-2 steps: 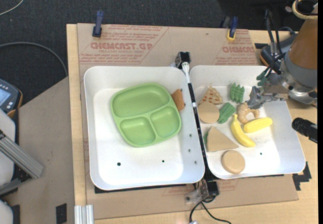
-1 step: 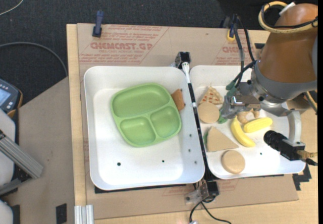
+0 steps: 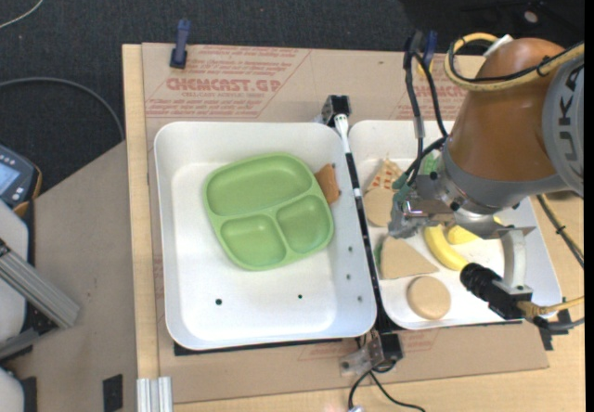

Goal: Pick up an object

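My gripper (image 3: 409,213) hangs low over the middle of the right bin (image 3: 548,282), under the arm's orange band. A yellow banana (image 3: 446,247) lies just to its right and below it, partly covered by the wrist. A tan triangular toast slice (image 3: 405,261) rests directly below the gripper. A round beige bun (image 3: 430,298) sits near the bin's front edge. An orange patterned cracker (image 3: 381,179) lies at the upper left of this bin. I see nothing lifted off the bin floor.
The left bin (image 3: 186,289) holds a green divided plate (image 3: 268,211) with a small brown block (image 3: 327,183) at its right rim. A black bar (image 3: 353,187) runs along the divide between the bins. Cables trail by the right bin's front corner.
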{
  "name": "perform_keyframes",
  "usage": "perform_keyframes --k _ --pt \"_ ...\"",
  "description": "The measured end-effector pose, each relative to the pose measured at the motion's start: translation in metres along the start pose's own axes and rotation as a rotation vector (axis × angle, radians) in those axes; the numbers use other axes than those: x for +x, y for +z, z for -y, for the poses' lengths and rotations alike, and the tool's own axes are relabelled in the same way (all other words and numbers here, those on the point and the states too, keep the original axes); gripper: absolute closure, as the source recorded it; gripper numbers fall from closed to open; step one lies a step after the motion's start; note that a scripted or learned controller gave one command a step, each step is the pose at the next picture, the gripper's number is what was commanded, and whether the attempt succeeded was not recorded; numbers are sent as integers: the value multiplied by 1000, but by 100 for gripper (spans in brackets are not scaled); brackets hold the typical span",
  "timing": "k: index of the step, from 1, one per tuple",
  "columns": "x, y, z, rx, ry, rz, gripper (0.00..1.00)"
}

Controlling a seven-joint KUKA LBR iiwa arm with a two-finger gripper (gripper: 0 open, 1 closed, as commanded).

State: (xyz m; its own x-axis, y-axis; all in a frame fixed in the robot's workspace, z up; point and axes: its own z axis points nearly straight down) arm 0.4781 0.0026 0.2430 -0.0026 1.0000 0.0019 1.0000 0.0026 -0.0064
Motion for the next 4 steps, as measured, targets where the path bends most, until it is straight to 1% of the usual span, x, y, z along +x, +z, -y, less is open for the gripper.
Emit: perform_keyframes --k 1,2,3,4 --pt "94 -102 -2 -19 -10 -4 100" --pt "88 -97 -1 -6 2 2 0" --pt "88 -107 -1 -9 1 2 100" --pt "41 -44 0 2 9 4 100"
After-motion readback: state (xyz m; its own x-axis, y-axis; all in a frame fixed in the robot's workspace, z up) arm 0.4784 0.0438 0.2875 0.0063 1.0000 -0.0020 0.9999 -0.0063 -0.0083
